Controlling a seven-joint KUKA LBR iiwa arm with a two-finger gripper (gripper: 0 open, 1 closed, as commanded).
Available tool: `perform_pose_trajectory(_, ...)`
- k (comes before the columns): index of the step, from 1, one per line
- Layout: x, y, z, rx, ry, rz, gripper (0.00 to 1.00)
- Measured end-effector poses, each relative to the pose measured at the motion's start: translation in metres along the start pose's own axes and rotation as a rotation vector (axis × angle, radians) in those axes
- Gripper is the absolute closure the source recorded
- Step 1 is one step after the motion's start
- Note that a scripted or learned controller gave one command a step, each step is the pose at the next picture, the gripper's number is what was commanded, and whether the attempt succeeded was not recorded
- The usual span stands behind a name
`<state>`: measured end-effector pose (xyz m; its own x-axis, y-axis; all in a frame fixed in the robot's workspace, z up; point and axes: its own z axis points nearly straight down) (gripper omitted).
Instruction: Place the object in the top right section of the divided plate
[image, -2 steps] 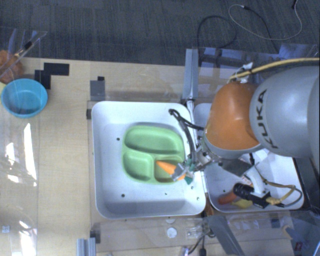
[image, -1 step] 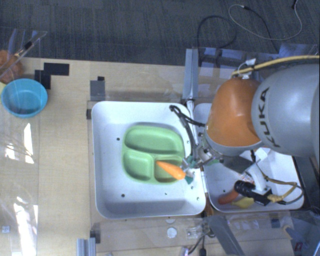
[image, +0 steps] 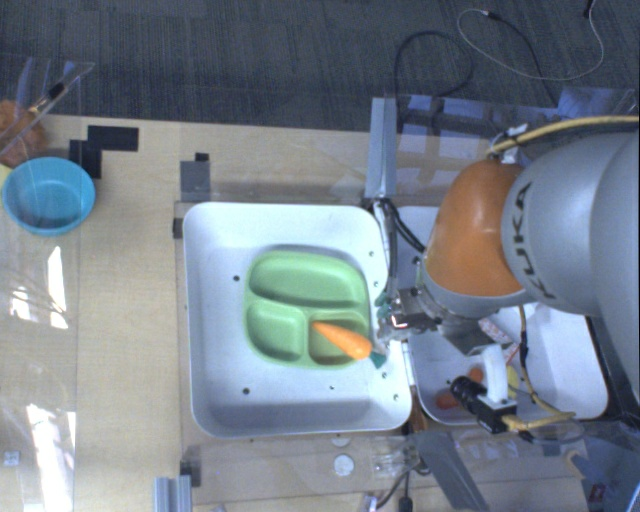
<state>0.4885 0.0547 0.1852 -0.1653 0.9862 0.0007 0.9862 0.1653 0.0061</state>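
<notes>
I see green divided plate (image: 300, 305) at centre of left bin (image: 215, 300), mid-frame. Orange carrot (image: 343, 340) lies in plate's lower-right section, tip over right rim. Hand (image: 385, 325) sits just right of carrot; finger state: I cannot tell. Blue bowl (image: 48, 195) on bench (image: 120, 350), upper left.

**Robotics lab bench**

Lab setting — a pale wooden bench (image: 120, 330) on dark carpet (image: 250, 60), white bins (image: 215, 390) bolted between metal brackets (image: 381, 145), a grey industrial arm (image: 570, 230) with orange band, loose cables (image: 520, 40) trailing — black tape marks (image: 105, 140) on the benchtop.
</notes>
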Motion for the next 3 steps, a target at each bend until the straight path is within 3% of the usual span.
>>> perform_pose_trajectory(1,0.000,0.003,-0.011,-0.006,0.000,-0.002,1.00)
perform_pose_trajectory(2,-0.042,-0.007,0.000,0.002,-0.001,0.274,1.00)
perform_pose_trajectory(3,-0.041,-0.005,-0.010,-0.003,0.000,0.267,1.00)
